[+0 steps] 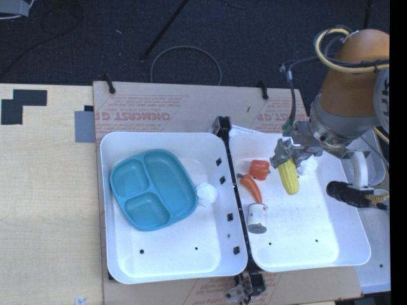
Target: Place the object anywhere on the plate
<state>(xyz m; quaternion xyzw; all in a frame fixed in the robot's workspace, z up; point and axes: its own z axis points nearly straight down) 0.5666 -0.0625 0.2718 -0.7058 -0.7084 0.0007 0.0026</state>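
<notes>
A yellow corn cob (pixel 289 176) hangs over the right bin (pixel 318 246), its upper end between the fingers of my gripper (pixel 285 158), which is shut on it. The cob points down and slightly right, near the bin's back middle. The blue plate (pixel 152 189), with three compartments, lies in the left bin (pixel 172 259), toward its back left. Nothing lies on the plate.
A white crumpled ball (pixel 206 194) rests against the plate's right edge. In the right bin are a red pepper (pixel 259 169), an orange carrot (pixel 251 188), a small grey can (pixel 257 218) and a white lump (pixel 309 165) behind the cob. A black divider (pixel 230 196) separates the bins.
</notes>
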